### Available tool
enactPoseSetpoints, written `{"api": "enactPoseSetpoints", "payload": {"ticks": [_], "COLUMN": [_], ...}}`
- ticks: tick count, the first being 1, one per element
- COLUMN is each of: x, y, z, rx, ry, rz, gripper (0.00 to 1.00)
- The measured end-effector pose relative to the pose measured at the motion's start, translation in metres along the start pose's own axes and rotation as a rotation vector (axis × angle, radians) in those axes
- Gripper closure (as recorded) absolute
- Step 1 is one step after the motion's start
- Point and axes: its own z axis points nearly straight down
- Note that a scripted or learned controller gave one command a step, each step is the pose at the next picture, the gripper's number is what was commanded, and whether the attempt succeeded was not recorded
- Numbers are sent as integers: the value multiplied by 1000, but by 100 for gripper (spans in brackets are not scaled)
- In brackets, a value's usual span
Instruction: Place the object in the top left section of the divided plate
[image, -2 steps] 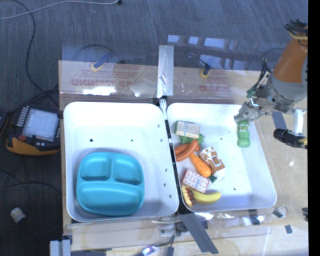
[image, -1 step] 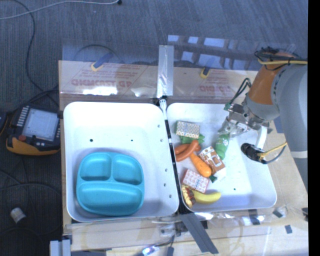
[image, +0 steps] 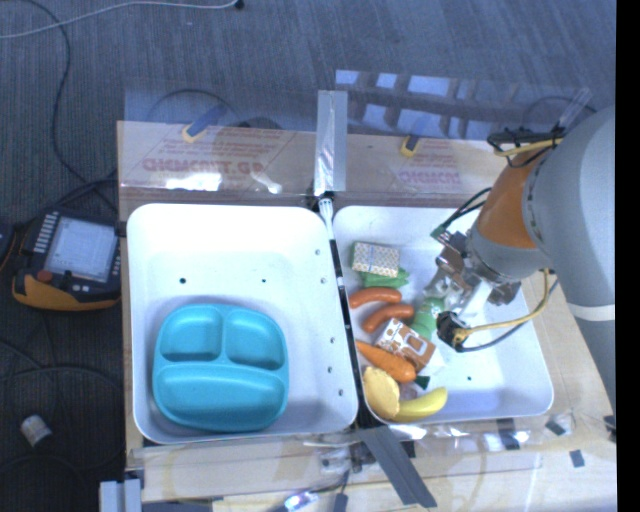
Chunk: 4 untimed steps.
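The gripper (image: 447, 312) is down in the right bin (image: 520, 385), hovering at the right side of a cluster of toy food, and how far it is open cannot be told from this angle. Packed along that bin's left wall are a dotted box (image: 376, 260), two sausages (image: 378, 308), a green item (image: 425, 318) just beside the gripper, a carrot (image: 388, 362), a lemon (image: 380, 392) and a banana (image: 425, 402). The blue divided plate (image: 220, 367) sits in the left bin (image: 230, 245), toward the bench's near left corner, well apart from the gripper.
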Motion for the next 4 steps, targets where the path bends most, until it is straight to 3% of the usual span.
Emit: {"api": "enactPoseSetpoints", "payload": {"ticks": [1, 2, 3, 4], "x": [38, 73, 81, 109], "y": [-25, 13, -27, -54], "z": [-2, 1, -91, -91], "rx": [11, 31, 14, 9], "ry": [-8, -16, -10, -16], "rz": [-162, -283, -127, 585], "gripper": [100, 100, 100, 100]}}
